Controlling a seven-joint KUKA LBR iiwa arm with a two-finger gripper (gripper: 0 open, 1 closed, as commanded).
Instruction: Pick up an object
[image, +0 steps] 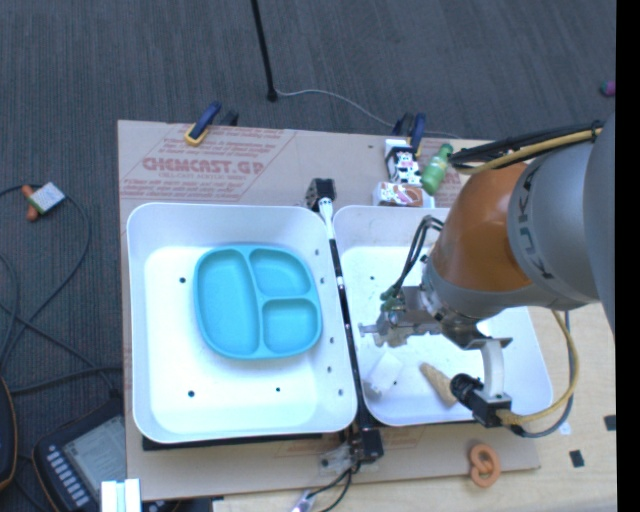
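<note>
Over the right-hand shallow white plastic bin (520, 395), the grey-and-orange arm's two-finger gripper (385, 328) hangs low near the bin's middle; can't tell from this angle if the jaws are spread or pressed together, & nothing is visibly pinched between them. Just below the jaws, toward the bin's near edge, lies a small white blocky object (383, 374), w/ a tan cone-shaped piece (436, 381) just beside it on the arm's side. Judgement: both look small & light, prob rigid plastic or foam; the white one looks smooth, may slip, so best taken across its shorter sides; the cone tapers, so grip near the wide end or it'll squirt out. Far from the jaws, the left-hand shallow white bin (160, 400) holds a light-blue 3-compartment plastic tray (258, 301), flat & wide, prob too broad to span except at its rim. Count: 2 bins, 1 tray, 2 small loose items under the jaws. Off the bins, an orange ring-shaped thing (484, 464) sits on the board edge.
</note>
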